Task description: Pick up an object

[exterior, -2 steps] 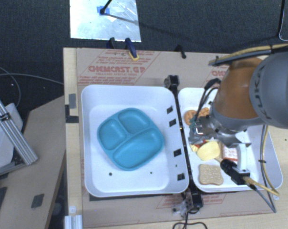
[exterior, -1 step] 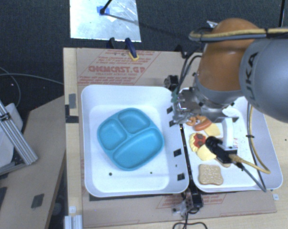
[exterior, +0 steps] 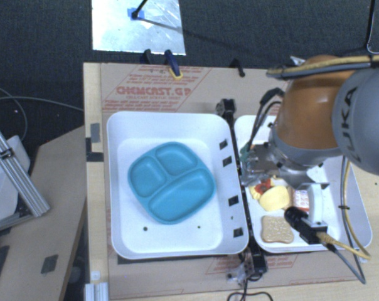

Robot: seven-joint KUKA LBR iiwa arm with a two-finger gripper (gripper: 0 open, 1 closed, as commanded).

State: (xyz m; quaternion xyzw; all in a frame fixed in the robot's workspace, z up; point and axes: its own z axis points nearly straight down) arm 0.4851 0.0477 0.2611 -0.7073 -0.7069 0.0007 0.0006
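The arm reaches over the right bin (exterior: 363, 221), and its orange and grey wrist hides most of that bin. My gripper (exterior: 260, 171) hangs low at the bin's left side, just above a small red piece (exterior: 262, 185). Right below that lies a yellow rounded toy food (exterior: 274, 198). A tan toast slice (exterior: 277, 229) rests near the bin's front edge. A red and white packet (exterior: 300, 199) lies to the right of the yellow piece. Nothing shows between the gripper's tips.
The left bin (exterior: 127, 231) holds a blue divided plate (exterior: 171, 182) near its middle. A black clip rail (exterior: 234, 168) runs between the two bins. A cardboard sheet (exterior: 155, 86) lies under the bins, and a shiny sheet (exterior: 138, 17) lies beyond it.
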